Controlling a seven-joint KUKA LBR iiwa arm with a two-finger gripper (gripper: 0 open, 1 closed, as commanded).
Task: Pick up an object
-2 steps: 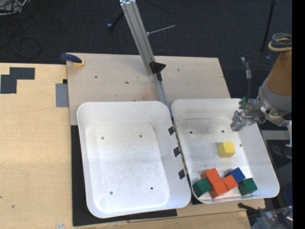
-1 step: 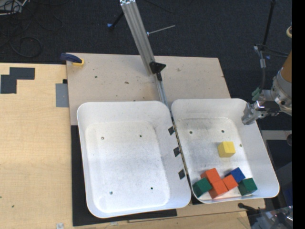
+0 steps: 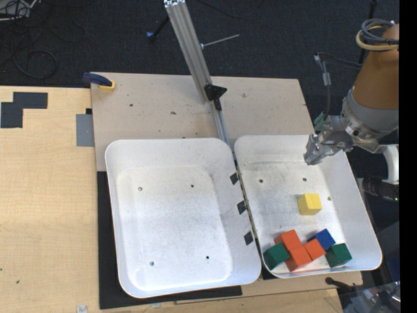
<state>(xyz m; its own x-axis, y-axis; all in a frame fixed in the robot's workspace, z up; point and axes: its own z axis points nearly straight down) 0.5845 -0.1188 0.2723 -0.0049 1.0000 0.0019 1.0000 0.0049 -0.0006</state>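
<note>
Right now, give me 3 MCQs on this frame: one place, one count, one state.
1. Where are the blocks?
A. left bin
B. right bin
C. on the bench outside the bins

2. How many yellow blocks are there?
A. one
B. two
C. three

3. Where is the end effector relative to the blocks?
A. touching the yellow block
B. among the clustered blocks
C. apart from all of them, over the right bin's far edge

Answers:
1. B, all blocks lie in the right bin.
2. A, a single yellow block sits alone.
3. C, the end effector is well clear of the yellow block and the block cluster.
</note>
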